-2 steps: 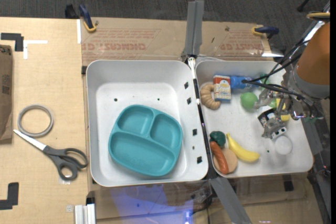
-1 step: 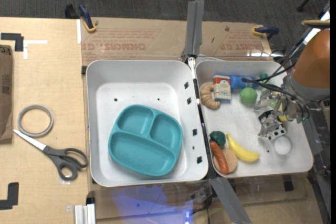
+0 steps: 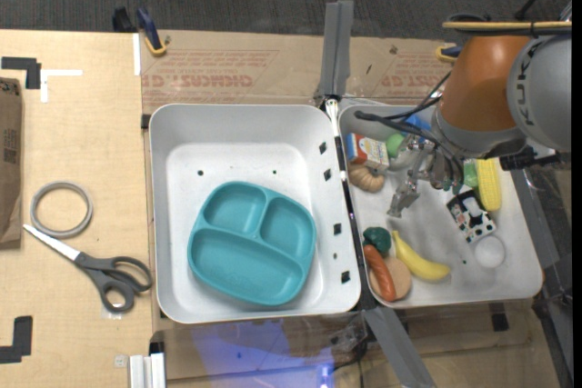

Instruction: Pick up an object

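- Arm point(image 3: 509, 86) reaches in from 3 o'clock over the right bin point(image 3: 523, 273); orange band sits above the wrist.
- End effector point(image 3: 414, 186) hangs above the bin floor near the bin's centre, fingers part way apart, nothing between them.
- Candidate things in the right bin: banana point(image 3: 420, 257) at 6 o'clock of the end effector, near; carrot point(image 3: 380, 273) and green vegetable point(image 3: 377, 239) at 7 o'clock; corn cob point(image 3: 489, 184) at 3 o'clock; a tan pastry-like piece point(image 3: 368, 178) at 9 o'clock, close.
- Left bin point(image 3: 173, 150) holds a teal divided plate point(image 3: 252, 243).
- Scissors point(image 3: 95, 266) and tape roll point(image 3: 61, 208) lie on the surface, well apart at 9 o'clock.
- Judgement: approach step, grasp not yet made.
- Next move calls for settling over one thing, likely the tan piece or banana, then descending and closing.
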Tool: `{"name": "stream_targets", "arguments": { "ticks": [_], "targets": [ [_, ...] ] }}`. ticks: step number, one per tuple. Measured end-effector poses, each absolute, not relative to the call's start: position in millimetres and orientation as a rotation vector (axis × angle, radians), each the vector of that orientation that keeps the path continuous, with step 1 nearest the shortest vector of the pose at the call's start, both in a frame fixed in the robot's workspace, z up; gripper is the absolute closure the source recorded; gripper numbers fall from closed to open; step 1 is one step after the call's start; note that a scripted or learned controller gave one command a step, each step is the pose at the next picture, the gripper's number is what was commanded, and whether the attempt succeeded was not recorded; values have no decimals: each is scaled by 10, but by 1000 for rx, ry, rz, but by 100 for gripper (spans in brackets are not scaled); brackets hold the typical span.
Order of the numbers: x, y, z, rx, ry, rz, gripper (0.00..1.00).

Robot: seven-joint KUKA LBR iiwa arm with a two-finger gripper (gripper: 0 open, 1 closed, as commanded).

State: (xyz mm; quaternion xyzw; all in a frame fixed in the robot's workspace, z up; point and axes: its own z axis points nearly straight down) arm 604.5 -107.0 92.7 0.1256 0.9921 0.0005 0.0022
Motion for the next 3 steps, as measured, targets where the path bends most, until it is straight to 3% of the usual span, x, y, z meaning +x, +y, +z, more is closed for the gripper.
{"name": "stream_targets", "arguments": {
  "ticks": [1, 2, 3],
  "targets": [
    [5884, -2066, 932, 358, 3116, -2, 0],
    [5784, -2199, 924, 435, 3110, 2, 0],
    [5928, -1065, 923, 397, 3115, 1, 0]
  ]
}}
